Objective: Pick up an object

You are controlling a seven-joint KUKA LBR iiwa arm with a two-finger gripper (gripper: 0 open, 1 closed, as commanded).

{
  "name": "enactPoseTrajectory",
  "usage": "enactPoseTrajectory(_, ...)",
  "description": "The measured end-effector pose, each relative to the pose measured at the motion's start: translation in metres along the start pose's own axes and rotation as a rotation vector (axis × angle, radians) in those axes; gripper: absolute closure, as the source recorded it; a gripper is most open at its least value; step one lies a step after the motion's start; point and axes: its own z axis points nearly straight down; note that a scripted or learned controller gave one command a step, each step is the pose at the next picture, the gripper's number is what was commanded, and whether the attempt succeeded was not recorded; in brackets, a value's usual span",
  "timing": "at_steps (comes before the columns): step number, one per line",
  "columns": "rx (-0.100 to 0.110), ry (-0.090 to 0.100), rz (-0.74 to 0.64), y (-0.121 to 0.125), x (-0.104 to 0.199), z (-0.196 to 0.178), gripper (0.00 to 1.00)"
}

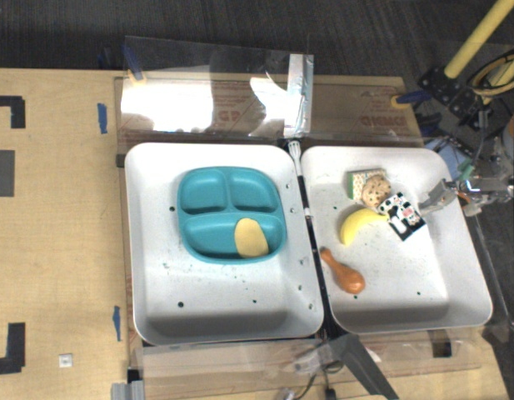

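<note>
We see 2 white bins on the counter (57, 223). The left bin (157, 290) carries a teal divided tray (208, 192) with a yellow oval piece (251, 238) in its lower compartment. The right bin (431, 298) holds the likely targets: a banana (358, 223) near its centre, a black-and-white patterned block (402, 214) touching the banana at 3 o'clock, a cookie-like piece (374, 191) at 12 o'clock, and an orange drumstick-shaped toy (343, 273) at 7 o'clock. The claw (436, 197) sits at the bin's 3 o'clock rim, beside the block; we cannot tell its opening. We judge crowding the main risk: closing on the cluster could nudge pieces aside, or pinch 2 together.
</note>
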Motion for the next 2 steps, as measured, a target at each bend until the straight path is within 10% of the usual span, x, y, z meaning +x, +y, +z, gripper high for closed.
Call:
enactPoseTrajectory(1, 0.008, 0.001, 0.355, -0.052, 0.088, 0.112, 0.00)
enactPoseTrajectory(2, -0.004, -0.001, 0.176, -0.002, 0.100, 0.135, 0.00)
